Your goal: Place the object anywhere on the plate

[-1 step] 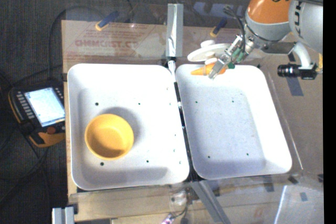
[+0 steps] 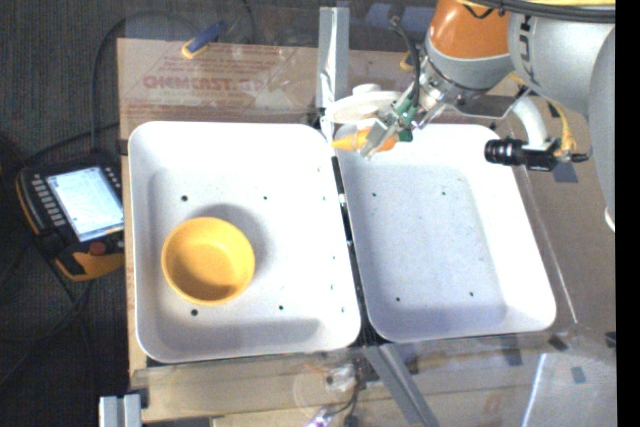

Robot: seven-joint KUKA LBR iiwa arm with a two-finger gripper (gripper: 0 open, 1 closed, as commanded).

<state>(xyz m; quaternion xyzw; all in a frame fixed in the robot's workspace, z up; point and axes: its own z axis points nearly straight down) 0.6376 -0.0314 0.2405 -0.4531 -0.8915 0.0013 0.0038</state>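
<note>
While the grey arm (image 2: 560,5) reaches in from the right with its orange band above the wrist, the end effector (image 2: 385,137) hangs over the far left corner of the right bin (image 2: 455,255), close to the seam between the two bins. A small orange object (image 2: 350,142) shows at its tip, with a pale, whitish shape just behind it; the fingers seem to be clenched on that orange object, though the view is too blurred there to be certain of the contact. A yellow plate (image 2: 208,260), round and bowl-like, sits in the left bin (image 2: 235,150), toward its near left part, well apart from the orange object. Both bins lie side by side on the table (image 2: 215,80), whose far part carries a brown printed sheet. A handheld control pendant (image 2: 75,210) with a lit screen lies on the floor left of the table
</note>
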